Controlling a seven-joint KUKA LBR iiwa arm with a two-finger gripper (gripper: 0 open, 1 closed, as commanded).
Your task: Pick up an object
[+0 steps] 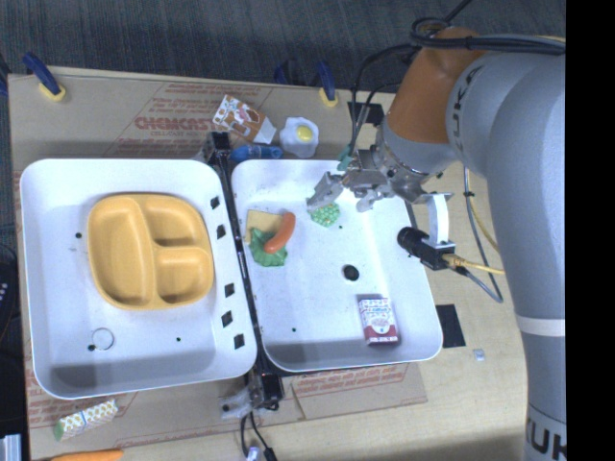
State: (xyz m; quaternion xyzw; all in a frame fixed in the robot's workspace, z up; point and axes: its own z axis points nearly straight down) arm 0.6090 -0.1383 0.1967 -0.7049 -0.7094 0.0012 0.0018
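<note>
Sitting in right bin (pixel 413 339): four items.

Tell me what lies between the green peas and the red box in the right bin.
In the camera view, between the green peas and the red box lies bare white bin floor with one small black disc.

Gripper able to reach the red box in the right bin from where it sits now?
Probably yes. The red box lies alone near the right bin's front edge, with bare floor around it; the gripper hovers near the green pea pile, nothing between.

Claw (pixel 328 192) above green peas (pixel 327 216)
</note>
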